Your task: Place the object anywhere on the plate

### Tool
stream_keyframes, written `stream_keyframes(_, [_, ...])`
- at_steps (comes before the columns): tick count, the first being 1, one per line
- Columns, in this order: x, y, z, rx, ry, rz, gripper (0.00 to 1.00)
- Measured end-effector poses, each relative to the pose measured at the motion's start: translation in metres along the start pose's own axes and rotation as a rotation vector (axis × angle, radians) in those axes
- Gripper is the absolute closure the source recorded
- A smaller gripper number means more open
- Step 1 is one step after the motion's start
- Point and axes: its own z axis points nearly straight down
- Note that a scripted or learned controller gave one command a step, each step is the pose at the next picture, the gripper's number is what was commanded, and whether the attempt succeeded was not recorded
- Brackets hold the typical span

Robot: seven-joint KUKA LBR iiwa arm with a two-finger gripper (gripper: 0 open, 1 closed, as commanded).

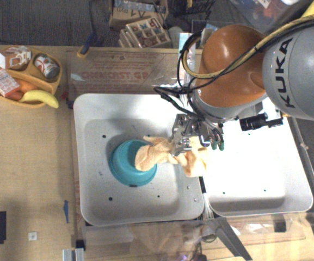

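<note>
The gripper (179,144) pinched a tan cloth (165,155) draped over the teal plate (127,166). Its fingertips were buried in folds.

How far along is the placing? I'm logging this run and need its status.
Partly there: the tan cloth already drapes over the teal plate at one end. In hand: the gripper sits right at the cloth's middle, whose other end trails toward the rim between the bins. Left: letting go and pulling the arm clear of the left bin.
</note>
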Motion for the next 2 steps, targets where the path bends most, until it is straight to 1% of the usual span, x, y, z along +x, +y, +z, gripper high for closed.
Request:
stream_keyframes(1, [0.0013, 0.0525, 0.0024, -0.001, -0.003, -0.002, 1.0])
stream_keyframes(2, [0.0011, 0.0523, 0.002, -0.001, -0.003, -0.002, 0.0])
